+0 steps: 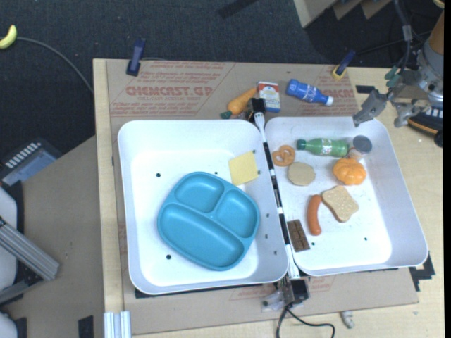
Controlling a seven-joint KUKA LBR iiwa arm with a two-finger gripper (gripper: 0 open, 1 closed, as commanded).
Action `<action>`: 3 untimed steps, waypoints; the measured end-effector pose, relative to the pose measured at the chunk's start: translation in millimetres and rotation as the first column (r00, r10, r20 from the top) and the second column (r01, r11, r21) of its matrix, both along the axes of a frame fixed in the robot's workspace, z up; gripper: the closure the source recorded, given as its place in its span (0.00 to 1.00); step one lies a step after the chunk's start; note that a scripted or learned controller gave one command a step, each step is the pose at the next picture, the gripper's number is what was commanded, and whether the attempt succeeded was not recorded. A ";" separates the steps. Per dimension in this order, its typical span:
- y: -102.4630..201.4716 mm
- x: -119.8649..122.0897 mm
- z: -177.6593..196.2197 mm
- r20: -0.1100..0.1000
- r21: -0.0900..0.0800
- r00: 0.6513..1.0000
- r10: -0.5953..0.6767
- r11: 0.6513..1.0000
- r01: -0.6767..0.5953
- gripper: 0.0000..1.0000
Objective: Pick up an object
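Across the right bin (394, 210) lie the things to be picked: a green bottle (323, 146) on its side toward 12 o'clock, a pretzel (285, 155) at 10 o'clock beside it, and a tan round cookie (301, 174) just below that. An orange fruit (349, 171) sits near the centre with a bread slice (340, 203) at its 6 o'clock and a sausage (314, 214) at the bread's 9 o'clock. Off the bin's 1 o'clock corner hangs the end effector (384, 104), fingers spread, nothing between them. At 9 o'clock, the left bin (141, 160) holds a blue divided plate (208, 219) and a yellow cheese slice (244, 167). Beyond the bins on the bench (169, 90) lie a blue bottle (309, 92), a small carton (268, 96) and a carrot (242, 101).
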State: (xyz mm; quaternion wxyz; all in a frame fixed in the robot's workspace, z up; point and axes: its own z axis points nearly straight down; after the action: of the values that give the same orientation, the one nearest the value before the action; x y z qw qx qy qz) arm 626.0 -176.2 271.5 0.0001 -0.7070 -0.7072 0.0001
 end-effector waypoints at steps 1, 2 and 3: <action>-9.1 -19.2 -172.4 -0.002 0.001 1.000 -0.001 1.000 0.001 0.00; 30.4 -57.9 -187.4 -0.001 0.001 1.000 0.000 1.000 0.000 0.00; 82.4 -122.6 -187.5 -0.001 0.001 1.000 0.000 1.000 0.000 0.00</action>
State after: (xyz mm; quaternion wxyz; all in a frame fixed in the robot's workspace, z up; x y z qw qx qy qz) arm 503.4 -93.8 84.0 0.0009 -0.7070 -0.7073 0.0003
